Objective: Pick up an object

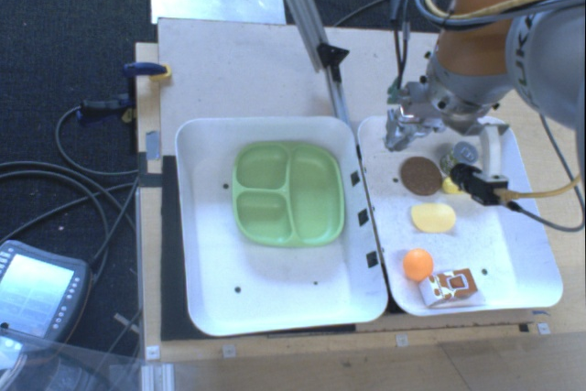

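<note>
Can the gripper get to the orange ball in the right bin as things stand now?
Probably yes. The orange ball lies uncovered in the right bin, apart from the yellow piece and the patterned box; the gripper hovers at the bin's far end.

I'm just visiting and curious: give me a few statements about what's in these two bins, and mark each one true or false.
1. A green divided plate lies in the left bin. True.
2. The orange ball sits on that plate. False: it lies in the right bin.
3. A brown disc lies in the right bin. True.
4. The gripper is over the left bin. False: it is at the right bin's far end.
5. The yellow piece lies between disc and ball. True.
</note>
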